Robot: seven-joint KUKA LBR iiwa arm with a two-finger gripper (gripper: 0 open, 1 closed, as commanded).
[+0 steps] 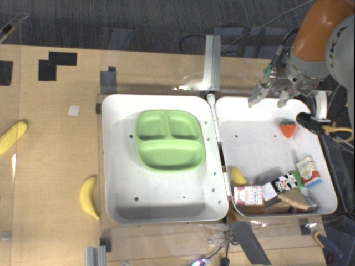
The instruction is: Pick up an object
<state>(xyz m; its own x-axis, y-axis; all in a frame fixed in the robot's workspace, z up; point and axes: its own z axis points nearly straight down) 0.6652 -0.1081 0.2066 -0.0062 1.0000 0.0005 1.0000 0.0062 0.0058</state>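
My gripper (269, 96) hangs over the back edge of the right bin (255, 148), fingers spread open with nothing between them. Below and to its right, a small orange strawberry-like toy (287, 129) lies on the bin floor, apart from the gripper. At the bin's front sit a yellow lemon-like piece (238, 176), a pink carton (248, 195), a black-and-white carton (287, 182), a small red and white box (308, 170) and a brown wedge (293, 202).
The left bin (116, 204) holds a green divided plate (168, 138). On the wooden bench to the left lie a banana (87, 196) and a corn cob (12, 137). A metal post (212, 65) stands behind the seam between the bins.
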